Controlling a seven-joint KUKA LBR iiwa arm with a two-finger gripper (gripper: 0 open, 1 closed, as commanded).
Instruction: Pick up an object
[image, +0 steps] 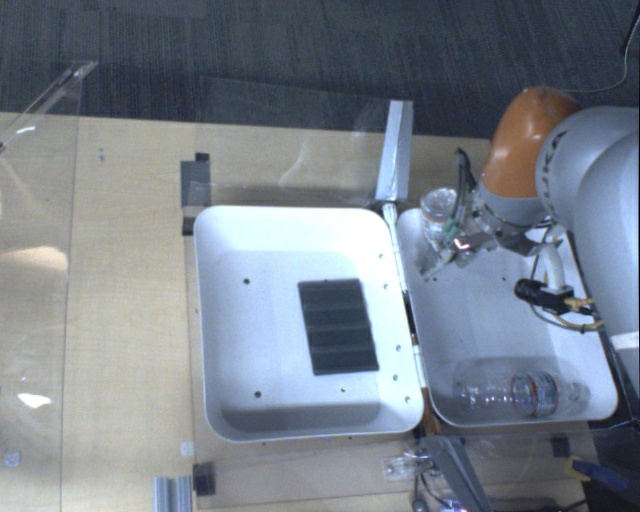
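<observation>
Landmark for all positions: right bin (590, 395), the white tray on the right of the desk (110, 330).

Arm (585, 190): grey, orange band above the wrist, enters from the right edge of the view and reaches over the far left corner of the right bin.

Gripper (447, 247): low over that far left corner, just inside the bin's far wall and close to its left wall. A small red light shows on the wrist housing beside it. Whether it is open or closed cannot be told; the tip is small and partly masked by a clear item.

Clear plastic cup (437, 208): at the far left corner of the right bin, right beside the gripper, possibly in contact. Cannot tell whether it is gripped or merely next to the tool.

Clear plastic bottle (515, 390): lying on its side along the near wall of the right bin, well apart from the gripper. A darker band shows near one end.

Black and yellow cable fitting (548, 297): hangs off the arm above the middle right of the right bin.

Left bin (230, 250): touching the right bin's left wall. A dark ribbed rectangular block (338, 325) lies flat near its centre, slightly skewed.
</observation>
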